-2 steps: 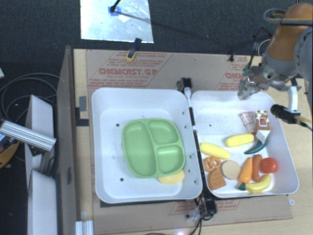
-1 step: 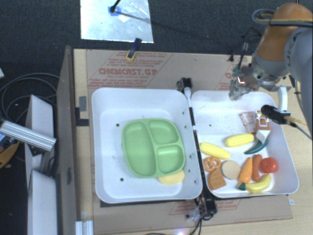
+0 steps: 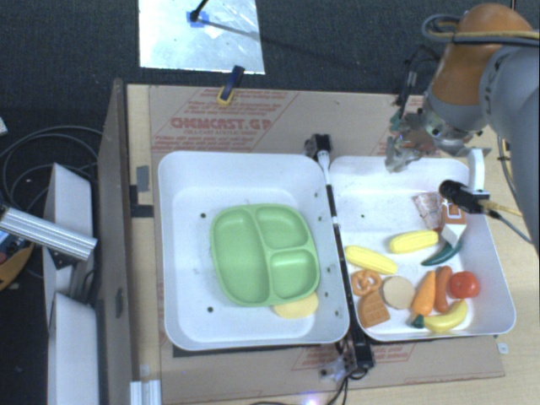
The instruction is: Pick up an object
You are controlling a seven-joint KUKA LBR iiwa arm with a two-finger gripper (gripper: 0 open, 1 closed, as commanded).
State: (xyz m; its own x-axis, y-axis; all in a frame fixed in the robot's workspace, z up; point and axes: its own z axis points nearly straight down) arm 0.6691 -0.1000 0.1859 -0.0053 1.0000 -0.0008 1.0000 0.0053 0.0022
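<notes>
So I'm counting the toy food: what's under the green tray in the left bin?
A pale yellow round piece pokes out from under the green tray at its near edge. How far it extends, or anything else beneath, is covered.

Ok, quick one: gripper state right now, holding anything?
Gripper: cannot be told whether it holds anything; it sits above the far edge of the right bin, apart from the toy food.

The arm (image 3: 506, 74) is a rounded grey shell with a broad orange band (image 3: 472, 53) wrapped above the wrist, and thin dark cables loop over the top of that band. Below it sits a paler grey wrist ring, from which the small metallic gripper (image 3: 403, 154) hangs, its parts silvery and dull.
</notes>
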